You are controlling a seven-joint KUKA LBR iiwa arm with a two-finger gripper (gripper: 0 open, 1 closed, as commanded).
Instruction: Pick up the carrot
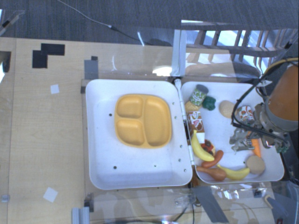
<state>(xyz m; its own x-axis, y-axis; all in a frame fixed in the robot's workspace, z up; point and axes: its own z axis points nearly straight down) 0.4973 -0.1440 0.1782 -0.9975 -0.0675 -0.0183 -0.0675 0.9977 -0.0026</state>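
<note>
The claw [244,141] hung just beside the carrot [256,147]; whether it gripped I could not tell; crowded by the potato [255,164], it might slip.

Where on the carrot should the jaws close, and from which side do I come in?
The carrot lies in the right bin, partly under the gripper, a beige round item just below it. Probably best to come from straight above and close across its narrow width at the exposed mid-section, away from that neighbour.
</note>
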